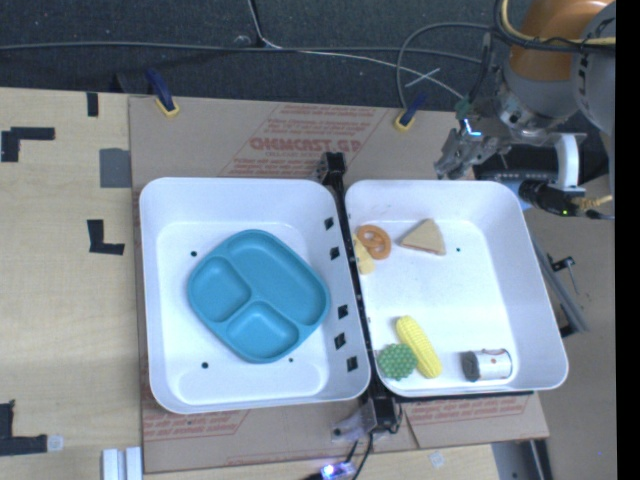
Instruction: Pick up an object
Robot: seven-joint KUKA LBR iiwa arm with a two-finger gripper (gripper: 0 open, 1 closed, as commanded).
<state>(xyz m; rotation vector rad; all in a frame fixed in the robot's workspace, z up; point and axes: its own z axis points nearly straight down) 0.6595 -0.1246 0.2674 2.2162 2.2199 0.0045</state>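
Note:
The right bin (520,268) holds an orange pretzel (373,240) on a small yellow piece (361,258), a tan wedge (424,236), a yellow corn cob (417,346), a green knobbly ball (396,361) and a grey metal cylinder (487,365). A blue divided plate (259,294) lies in the left bin (160,268). My gripper (458,161) hangs above the back rim of the right bin, behind the tan wedge, with nothing seen between its fingers.
The two bins meet at a black clipped seam (345,268) on a cardboard sheet (290,138). Cables (420,68) loop over the dark backdrop behind the arm. Blue and yellow clamps (160,93) hold the cardboard's back edge.

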